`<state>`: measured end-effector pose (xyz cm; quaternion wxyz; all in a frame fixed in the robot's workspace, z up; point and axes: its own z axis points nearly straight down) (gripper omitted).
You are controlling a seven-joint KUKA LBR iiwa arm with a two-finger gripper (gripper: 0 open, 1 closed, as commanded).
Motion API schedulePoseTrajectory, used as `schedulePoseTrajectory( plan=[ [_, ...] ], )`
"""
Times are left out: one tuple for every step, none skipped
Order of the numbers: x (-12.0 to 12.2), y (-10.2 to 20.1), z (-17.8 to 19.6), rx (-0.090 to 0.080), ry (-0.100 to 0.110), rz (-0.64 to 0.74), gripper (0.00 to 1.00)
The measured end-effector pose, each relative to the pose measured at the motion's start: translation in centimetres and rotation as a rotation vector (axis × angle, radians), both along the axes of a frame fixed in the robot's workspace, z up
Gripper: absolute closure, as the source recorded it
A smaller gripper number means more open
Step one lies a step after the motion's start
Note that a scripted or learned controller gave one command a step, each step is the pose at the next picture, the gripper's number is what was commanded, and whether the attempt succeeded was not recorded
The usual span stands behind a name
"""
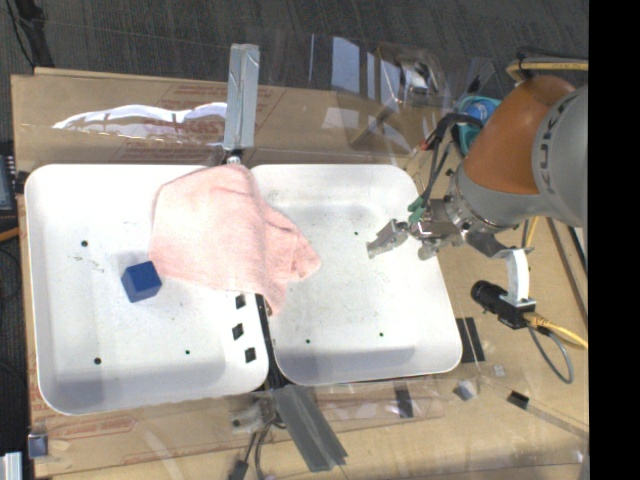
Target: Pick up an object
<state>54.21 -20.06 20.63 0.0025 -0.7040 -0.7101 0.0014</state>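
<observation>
The pink cloth (228, 230) (soft, light, draped across both bins) was judged best pinched at a raised fold; the pincer (405, 238) was seen spread, holding nothing.

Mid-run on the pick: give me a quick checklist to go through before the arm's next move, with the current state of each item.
1. Gripper carries nothing: ok, nothing sits between its fingers.
2. Fingers spread for a grasp: ok, they look apart.
3. Gripper placed over a target: not ok, it hangs above bare floor of the right bin, apart from both objects.
4. Pink cloth reachable: ok, it drapes across the divider, exposed on top.
5. Blue cube free to grasp: ok, it lies in the left bin, just clear of the cloth.
6. Gripper height above the bin floor: cannot tell.
</observation>
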Motion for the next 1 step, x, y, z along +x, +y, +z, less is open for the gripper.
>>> schedulePoseTrajectory(
  plan=[
    [0.0,0.0,0.0,0.0,0.0,0.0,0.0]
  ],
)
